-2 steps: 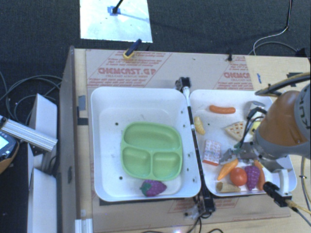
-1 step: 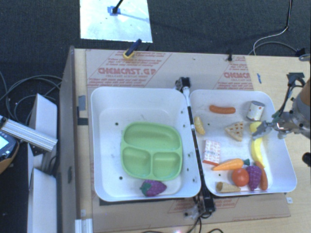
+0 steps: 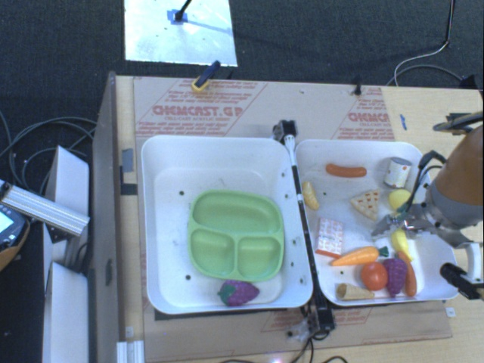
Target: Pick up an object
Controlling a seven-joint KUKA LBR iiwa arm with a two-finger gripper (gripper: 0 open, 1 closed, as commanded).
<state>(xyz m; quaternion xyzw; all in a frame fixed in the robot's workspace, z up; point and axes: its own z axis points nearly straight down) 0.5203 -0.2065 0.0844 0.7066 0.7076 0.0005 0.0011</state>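
Observation:
The right bin [image 3: 318,151] holds several toy foods. Among them are a sausage [image 3: 345,171], a small can [image 3: 396,172], a yellow lemon [image 3: 399,199], a cheese wedge [image 3: 367,203], a banana piece [image 3: 310,195], a pink wafer [image 3: 330,236], a carrot [image 3: 354,257], a tomato [image 3: 373,276], a purple grape bunch [image 3: 395,274] and a cone [image 3: 352,292]. My gripper [image 3: 395,225] hangs low over the right side of this bin, between the lemon and a yellow fruit [image 3: 400,243], and is apart from the carrot.
In the left bin [image 3: 162,203] lies a green divided plate [image 3: 236,233], with a purple grape bunch [image 3: 239,293] at the front. The bins share a middle wall [image 3: 297,203]. A cable [image 3: 418,174] loops by the arm [image 3: 463,180].

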